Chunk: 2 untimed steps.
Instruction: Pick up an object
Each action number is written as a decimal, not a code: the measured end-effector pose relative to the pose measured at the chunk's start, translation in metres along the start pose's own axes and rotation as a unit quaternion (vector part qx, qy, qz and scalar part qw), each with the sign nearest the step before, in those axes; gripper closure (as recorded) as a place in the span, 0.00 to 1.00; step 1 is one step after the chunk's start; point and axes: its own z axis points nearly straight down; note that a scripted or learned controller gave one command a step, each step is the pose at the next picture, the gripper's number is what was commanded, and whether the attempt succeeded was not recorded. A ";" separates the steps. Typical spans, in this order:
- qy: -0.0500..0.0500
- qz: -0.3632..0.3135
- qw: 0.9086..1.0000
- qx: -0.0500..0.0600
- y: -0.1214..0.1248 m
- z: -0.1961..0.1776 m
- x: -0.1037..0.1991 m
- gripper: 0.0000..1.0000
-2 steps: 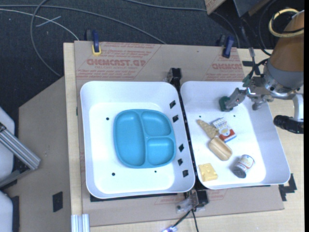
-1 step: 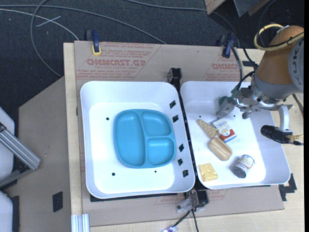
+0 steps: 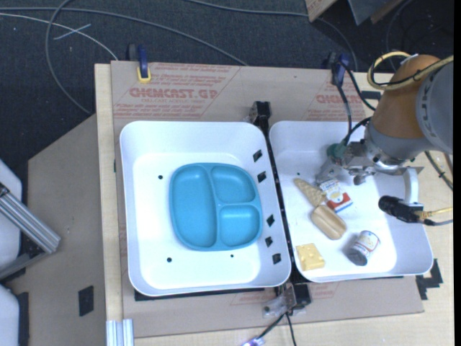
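Nearest the front edge of the right bin (image 3: 414, 265) lies a yellow cheese-like slab (image 3: 310, 256), and beside it to the right a small tin can (image 3: 362, 246) on its side. A step further back: a tan bread-roll-shaped piece (image 3: 328, 222), tilted, with a small red-and-white box (image 3: 337, 197) just behind it, seemingly touching it. A pale cracker-like strip (image 3: 307, 189) lies left of the box.

The left bin (image 3: 137, 193) holds a blue divided plate (image 3: 215, 206), three compartments, sitting roughly centred.

Further back in the right bin, the gripper (image 3: 338, 170) is down low, just above and behind the red-and-white box. Nothing is visibly between the fingers; jaw state cannot be told from this angle. The grey arm (image 3: 432, 114) with its orange band (image 3: 397, 99) enters from the right.

At the far edge, the printed cardboard backing (image 3: 180, 89) under both bins carries a blue-and-yellow clamp (image 3: 143, 62).
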 end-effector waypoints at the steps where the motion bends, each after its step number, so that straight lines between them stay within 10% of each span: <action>1: 0.000 0.000 1.000 -0.001 0.000 0.018 0.001 0.00; 2: 0.000 0.000 1.000 -0.002 0.001 0.006 0.001 1.00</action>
